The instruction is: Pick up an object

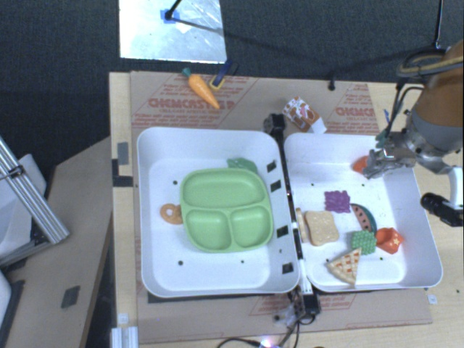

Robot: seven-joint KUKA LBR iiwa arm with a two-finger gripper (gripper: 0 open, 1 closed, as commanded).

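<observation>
Camera view puts the gripper (377,162) at the right bin's (428,263) upper right, low over the floor, beside an orange piece (359,164) just left of it. Whether the fingers are open or closed, I cannot tell. Lower in that bin lie a purple piece (336,201), toast (321,228), a watermelon slice (365,215) and pizza (345,266). A green tray (225,209) sits in the left bin (156,194).

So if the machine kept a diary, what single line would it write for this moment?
stage: reaching | gripper: over right bin, upper right | nearest: orange piece | held: nothing seen | left bin: green tray
</observation>
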